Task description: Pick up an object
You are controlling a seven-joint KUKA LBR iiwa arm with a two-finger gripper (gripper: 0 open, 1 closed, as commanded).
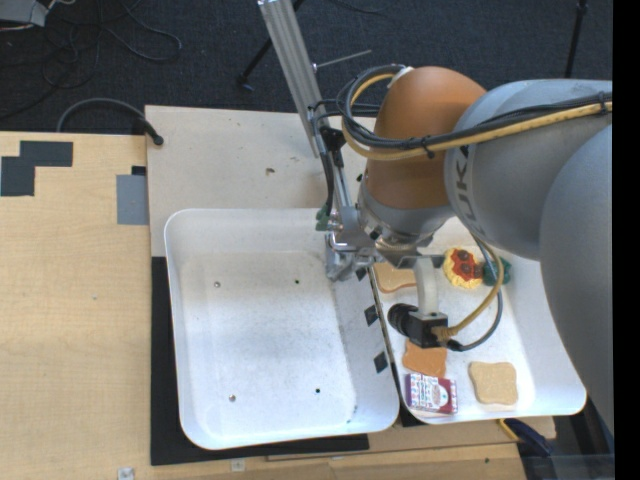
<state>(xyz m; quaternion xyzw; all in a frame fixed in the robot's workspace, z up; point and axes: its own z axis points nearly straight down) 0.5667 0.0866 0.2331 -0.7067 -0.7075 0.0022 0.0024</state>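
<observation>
Looming biggest from where I stand is the grey arm [540, 168], which comes in from the right with its orange band [420, 133] bulging over the seam between the two white bins. Below it, the right bin [560, 388] holds all the candidates for picking: a slice of toast [494, 382] near the front rim, a small red and white packet [431, 393] beside it, an orange-brown square piece [425, 359] just behind the packet, a pale bread-like piece [396, 277] tucked close under the wrist, and a red and yellow toy food item [464, 267] further back. The left bin [190, 298] shows bare, speckled white floor. As for progress, I'd judge the pick not yet done: every item I can see lies on the bin floor and nothing sits lifted off it. The gripper [345, 263] hangs down near the dividing rims, towards the back of the bins, with cables looping around the wrist and a slim metal rail [290, 53] slanting up behind it. From this angle the wrist's bulk and the clutter of fittings mean I cannot tell how the pincer is set. What remains, by my reckoning, is the whole grasp: settling over one piece, closing on it and lifting it.
</observation>
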